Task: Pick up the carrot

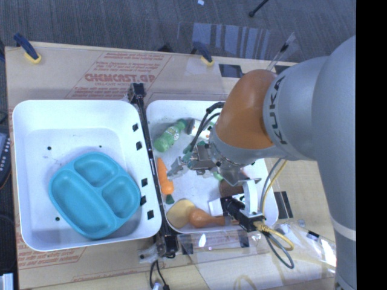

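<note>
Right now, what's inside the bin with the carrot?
In the right bin: the carrot by its left wall, a green bottle and a tan squash-like toy. The arm covers the rest.

Two white bins (24,162) are seen as smooth plastic with a faint sheen. A blue divided tray (94,192) is read as matt, smooth plastic. The desk (91,74) is covered with brown printed cardboard, dull and slightly creased. The carrot (163,175) is noted as smooth and softly glossy, like moulded plastic. A green bottle (168,136) appears translucent and shiny. The arm (314,110) is finished in satin grey paint, its orange band (245,113) smooth and semi-glossy. The floor (121,11) looks like rough, dark carpet.
</note>
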Robot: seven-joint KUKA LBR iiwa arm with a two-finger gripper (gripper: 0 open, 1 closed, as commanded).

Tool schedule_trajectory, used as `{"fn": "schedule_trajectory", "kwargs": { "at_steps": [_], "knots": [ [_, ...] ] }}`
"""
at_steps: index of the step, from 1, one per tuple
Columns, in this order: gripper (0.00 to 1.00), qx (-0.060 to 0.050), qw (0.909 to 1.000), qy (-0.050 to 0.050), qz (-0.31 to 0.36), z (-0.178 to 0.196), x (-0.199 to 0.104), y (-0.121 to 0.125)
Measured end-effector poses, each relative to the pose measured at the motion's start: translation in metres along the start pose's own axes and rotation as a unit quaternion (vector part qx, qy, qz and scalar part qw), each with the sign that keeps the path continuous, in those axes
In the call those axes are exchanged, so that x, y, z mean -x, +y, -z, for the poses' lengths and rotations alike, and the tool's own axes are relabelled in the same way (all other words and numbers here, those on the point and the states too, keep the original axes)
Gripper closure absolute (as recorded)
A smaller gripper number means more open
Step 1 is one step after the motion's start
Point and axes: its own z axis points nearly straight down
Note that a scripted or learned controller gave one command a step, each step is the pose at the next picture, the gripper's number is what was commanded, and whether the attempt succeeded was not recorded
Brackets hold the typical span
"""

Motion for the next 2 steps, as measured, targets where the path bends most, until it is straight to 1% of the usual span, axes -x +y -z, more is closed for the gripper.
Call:
{"fn": "schedule_trajectory", "kwargs": {
  "at_steps": [1, 2],
  "knots": [
    [0.0, 0.0, 1.0, 0.0, 0.0, 0.0, 0.0, 0.0],
    [0.0, 0.0, 0.9958, -0.001, -0.091, -0.1, 0.05, 0.001]
  ]
}}
